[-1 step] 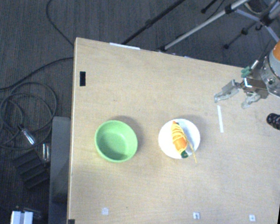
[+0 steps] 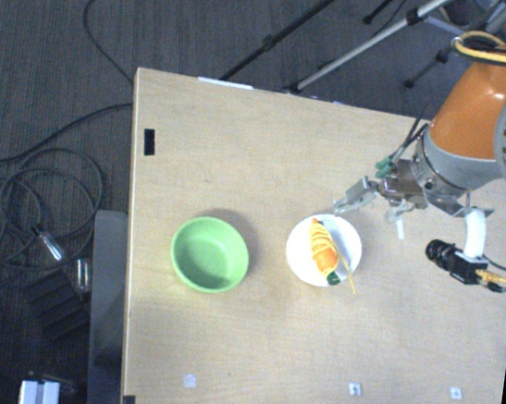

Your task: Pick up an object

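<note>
Tool [image 2: 372, 207] open, above white plate [image 2: 300, 250]

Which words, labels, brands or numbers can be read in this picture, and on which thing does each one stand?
No text can be read.
The green bowl and the white plate with the orange food bear no lettering.
The black and pale marks on the table are plain patches, too small to show any signs.
The arm and its gripper show no readable brand.
</note>
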You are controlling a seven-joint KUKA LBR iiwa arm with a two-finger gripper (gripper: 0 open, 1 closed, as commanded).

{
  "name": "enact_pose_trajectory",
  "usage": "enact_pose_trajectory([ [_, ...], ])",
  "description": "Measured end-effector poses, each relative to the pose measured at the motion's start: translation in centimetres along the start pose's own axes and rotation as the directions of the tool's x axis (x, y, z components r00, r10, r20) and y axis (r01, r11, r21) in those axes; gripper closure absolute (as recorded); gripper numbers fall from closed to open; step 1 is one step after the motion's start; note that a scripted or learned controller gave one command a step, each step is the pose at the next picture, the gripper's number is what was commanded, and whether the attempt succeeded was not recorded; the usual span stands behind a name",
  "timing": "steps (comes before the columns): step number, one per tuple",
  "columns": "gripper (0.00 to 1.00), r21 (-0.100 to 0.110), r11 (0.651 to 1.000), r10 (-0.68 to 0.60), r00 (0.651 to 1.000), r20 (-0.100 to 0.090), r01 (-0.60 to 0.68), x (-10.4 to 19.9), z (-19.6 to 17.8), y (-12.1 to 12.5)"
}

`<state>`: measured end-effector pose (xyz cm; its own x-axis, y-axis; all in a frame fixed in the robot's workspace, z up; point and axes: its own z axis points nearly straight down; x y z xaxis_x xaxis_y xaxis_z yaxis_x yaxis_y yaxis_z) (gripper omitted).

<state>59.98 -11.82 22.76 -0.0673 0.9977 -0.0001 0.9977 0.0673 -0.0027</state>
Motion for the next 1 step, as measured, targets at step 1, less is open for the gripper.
enact_pose_trajectory([
  [1,0.0,-0.012,1.0,0.027,1.0,0.001,-0.027,-0.85,12.44,0.48],
])
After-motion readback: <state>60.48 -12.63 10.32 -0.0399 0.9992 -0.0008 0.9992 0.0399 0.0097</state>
